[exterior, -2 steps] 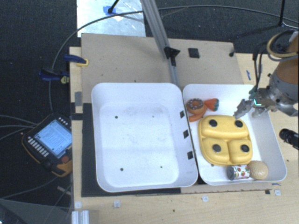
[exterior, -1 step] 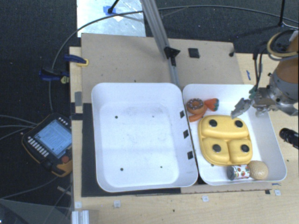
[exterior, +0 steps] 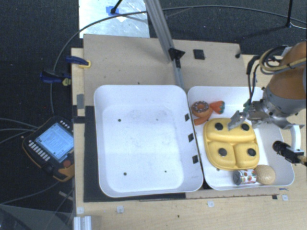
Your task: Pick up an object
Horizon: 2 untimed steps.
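The right bin holds a large yellow moulded block with three black dots on top. Behind it lie a brown doughnut-like ring and an orange carrot-like piece. At the bin's front sit a small red and white can and a tan ball. My gripper reaches in from the right and hovers over the back right corner of the yellow block, fingertips close to or touching its top. Nothing shows between the fingers.
The left bin stands beside the right one, a thin divider with black clips between them. A metal pole slants over the bench's back. A teach pendant lies off the bench at left. Cables hang by the arm's wrist.
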Available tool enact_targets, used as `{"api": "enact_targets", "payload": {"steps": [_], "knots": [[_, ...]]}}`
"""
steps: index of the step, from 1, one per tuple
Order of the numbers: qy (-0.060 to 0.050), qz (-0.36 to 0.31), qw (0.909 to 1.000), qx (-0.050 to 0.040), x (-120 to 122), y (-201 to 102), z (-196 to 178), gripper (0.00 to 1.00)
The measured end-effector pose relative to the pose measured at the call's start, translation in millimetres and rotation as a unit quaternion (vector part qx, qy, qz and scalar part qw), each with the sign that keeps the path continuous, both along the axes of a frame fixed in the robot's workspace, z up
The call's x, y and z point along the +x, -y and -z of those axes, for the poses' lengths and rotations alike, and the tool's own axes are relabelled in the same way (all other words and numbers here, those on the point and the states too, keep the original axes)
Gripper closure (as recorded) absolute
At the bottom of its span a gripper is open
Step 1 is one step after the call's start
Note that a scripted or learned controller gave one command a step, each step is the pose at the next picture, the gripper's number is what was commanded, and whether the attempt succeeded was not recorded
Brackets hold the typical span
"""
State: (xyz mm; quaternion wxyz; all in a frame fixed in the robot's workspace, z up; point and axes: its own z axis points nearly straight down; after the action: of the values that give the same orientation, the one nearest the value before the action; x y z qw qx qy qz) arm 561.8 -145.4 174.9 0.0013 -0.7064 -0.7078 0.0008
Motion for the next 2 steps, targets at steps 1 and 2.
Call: {"api": "enact_targets", "payload": {"steps": [1,2], "knots": [[0.000,0.001,1.0000,0.0001,-2.5,-10.0,49.3,0.00],[0.012,0.000,0.9999,-0.0033,3.6,-7.3,57.6,0.00]]}}
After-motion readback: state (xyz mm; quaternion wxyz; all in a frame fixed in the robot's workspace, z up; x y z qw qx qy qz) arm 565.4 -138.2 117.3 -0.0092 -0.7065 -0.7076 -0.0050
